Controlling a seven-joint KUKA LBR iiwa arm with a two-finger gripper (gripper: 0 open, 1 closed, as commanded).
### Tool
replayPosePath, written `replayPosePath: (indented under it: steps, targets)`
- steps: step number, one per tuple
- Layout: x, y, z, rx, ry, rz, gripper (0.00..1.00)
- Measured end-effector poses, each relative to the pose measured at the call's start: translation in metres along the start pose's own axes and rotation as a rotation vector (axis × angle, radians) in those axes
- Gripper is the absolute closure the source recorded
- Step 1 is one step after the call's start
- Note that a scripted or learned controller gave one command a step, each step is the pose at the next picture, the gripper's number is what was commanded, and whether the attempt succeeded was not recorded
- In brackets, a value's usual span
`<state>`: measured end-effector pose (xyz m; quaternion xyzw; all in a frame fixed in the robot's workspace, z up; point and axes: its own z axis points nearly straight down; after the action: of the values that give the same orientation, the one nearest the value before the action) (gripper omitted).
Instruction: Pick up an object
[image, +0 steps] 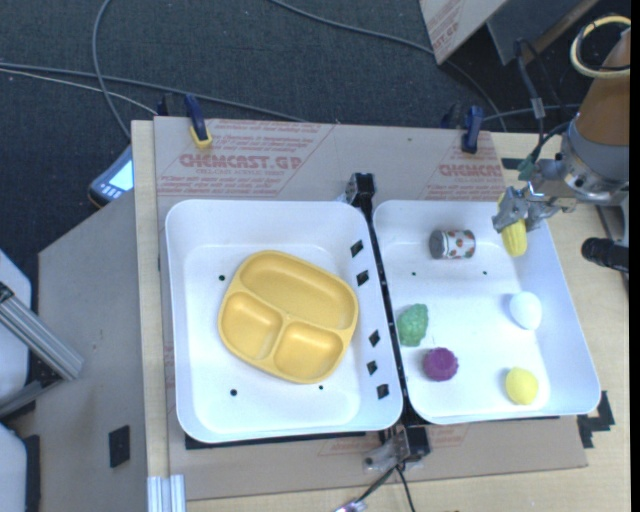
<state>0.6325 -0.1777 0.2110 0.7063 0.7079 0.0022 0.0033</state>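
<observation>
**Gripper lifts a yellow piece from the right bin**

The gripper (515, 222) hangs over the right bin's (560, 300) far right corner, fingers pinching a small yellow object (514, 239), seemingly raised clear of the floor. Left behind lie a small can (452, 244), green (413, 322), purple (440, 363), white (524, 309) and yellow (521, 385) pieces. The left bin (190, 300) holds a yellow divided plate (288, 316).

Jaws (515, 222) grip yellow object (514, 240), right bin (570, 330).

Bright even overhead light, soft faint shadows, white bins (190, 300) near overexposed, slight overall softness, dark floor
</observation>
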Motion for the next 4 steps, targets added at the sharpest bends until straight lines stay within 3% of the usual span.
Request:
replayPosePath:
  steps: [1, 2, 3, 4]
  targets:
    - [-0.002, 0.001, -0.066, -0.002, -0.002, 0.001, 1.00]
    - [0.049, 0.002, -0.048, 0.010, 0.004, -0.003, 1.00]
    - [0.097, 0.009, -0.042, 0.010, 0.004, -0.004, 1.00]
    - [0.147, -0.001, -0.044, 0.011, 0.004, -0.004, 1.00]
